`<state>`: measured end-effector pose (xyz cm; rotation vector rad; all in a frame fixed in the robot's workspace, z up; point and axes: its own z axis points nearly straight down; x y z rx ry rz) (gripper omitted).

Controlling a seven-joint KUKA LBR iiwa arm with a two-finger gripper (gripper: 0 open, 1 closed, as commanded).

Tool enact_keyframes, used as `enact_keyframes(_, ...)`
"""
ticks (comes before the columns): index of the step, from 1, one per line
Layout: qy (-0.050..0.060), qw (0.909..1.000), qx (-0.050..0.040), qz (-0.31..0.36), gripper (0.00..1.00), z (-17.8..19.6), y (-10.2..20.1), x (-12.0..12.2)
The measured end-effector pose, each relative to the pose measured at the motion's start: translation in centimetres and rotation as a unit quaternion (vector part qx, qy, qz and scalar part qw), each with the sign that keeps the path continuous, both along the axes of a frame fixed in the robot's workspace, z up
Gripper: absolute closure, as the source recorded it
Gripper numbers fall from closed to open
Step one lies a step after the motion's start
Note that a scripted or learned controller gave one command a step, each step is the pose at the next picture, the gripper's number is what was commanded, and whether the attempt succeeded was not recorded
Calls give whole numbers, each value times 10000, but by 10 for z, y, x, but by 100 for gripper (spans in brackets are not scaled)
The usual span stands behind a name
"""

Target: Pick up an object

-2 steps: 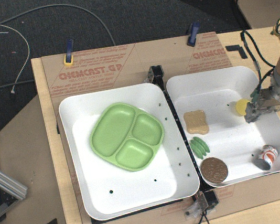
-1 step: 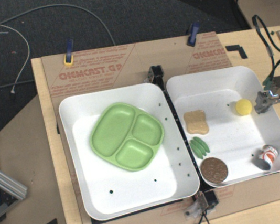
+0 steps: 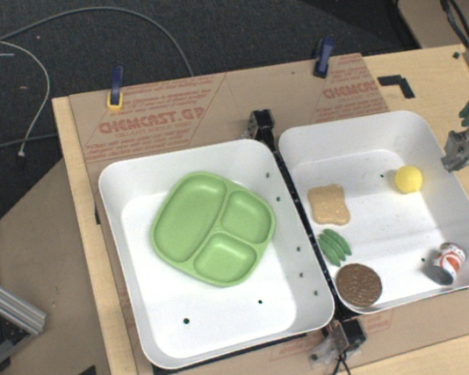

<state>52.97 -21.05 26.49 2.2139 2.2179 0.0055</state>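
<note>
The right bin (image 3: 360,136) holds several small objects. A yellow ball (image 3: 408,180) lies near its right wall. A tan slice of bread (image 3: 328,205) sits at its left side, with a green pea pod (image 3: 334,246) just below it. A brown round patty (image 3: 358,284) rests at the front, and a red and white can (image 3: 447,260) lies on its side in the front right corner. My gripper (image 3: 462,148) hangs at the bin's right rim, just right of the yellow ball and apart from it, small and partly cut off.
The left bin (image 3: 137,243) holds a green divided plate (image 3: 213,228). Both bins stand on a cardboard sheet (image 3: 203,107) held by blue clamps (image 3: 116,86) at the back. A black divider (image 3: 297,216) runs between the bins.
</note>
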Motion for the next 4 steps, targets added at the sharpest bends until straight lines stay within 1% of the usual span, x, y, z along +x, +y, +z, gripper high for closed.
enact_keyframes(1,24,10000,21,25,100,5,53,9)
enact_keyframes(3,49,10000,28,22,100,7,158,13)
enact_keyframes(4,62,10000,29,20,100,-10,209,25)
